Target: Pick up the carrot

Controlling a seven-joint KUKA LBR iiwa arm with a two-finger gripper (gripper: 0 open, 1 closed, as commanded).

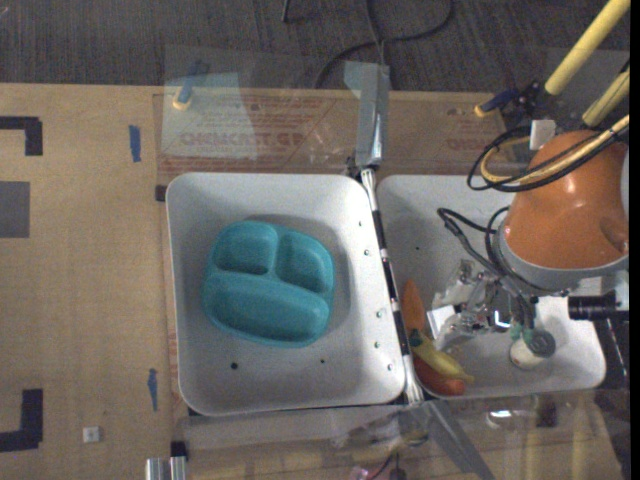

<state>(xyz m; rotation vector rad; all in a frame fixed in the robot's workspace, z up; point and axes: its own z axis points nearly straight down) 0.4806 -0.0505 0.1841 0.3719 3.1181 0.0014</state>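
The carrot is a slim orange piece lying along the left wall of the right bin. My gripper hangs low in that bin, just right of the carrot and apart from it. The orange wrist band and grey arm cover much of the bin's right half. Nothing shows clearly in the gripper.
A yellow banana and a red piece lie at the right bin's front left corner, just below the carrot. A small pale round object sits near the front right. The left bin holds a teal divided plate.
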